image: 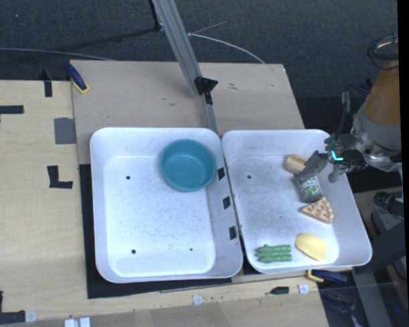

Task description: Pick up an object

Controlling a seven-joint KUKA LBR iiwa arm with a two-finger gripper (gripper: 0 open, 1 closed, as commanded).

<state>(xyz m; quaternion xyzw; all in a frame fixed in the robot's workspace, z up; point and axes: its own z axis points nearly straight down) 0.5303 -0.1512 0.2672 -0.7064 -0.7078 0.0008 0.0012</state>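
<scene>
The gripper hangs over the right bin near its right wall, with the grey arm and its orange band entering from the right. Whether it is apart, together or clamped on anything cannot be told. Just below it stands a small grey and green can; its label is too blurred to read. A tan roll lies just to the left, a pizza slice just below the can, and a lemon and green beans lie near the front wall. A blue bowl sits in the left bin.
</scene>
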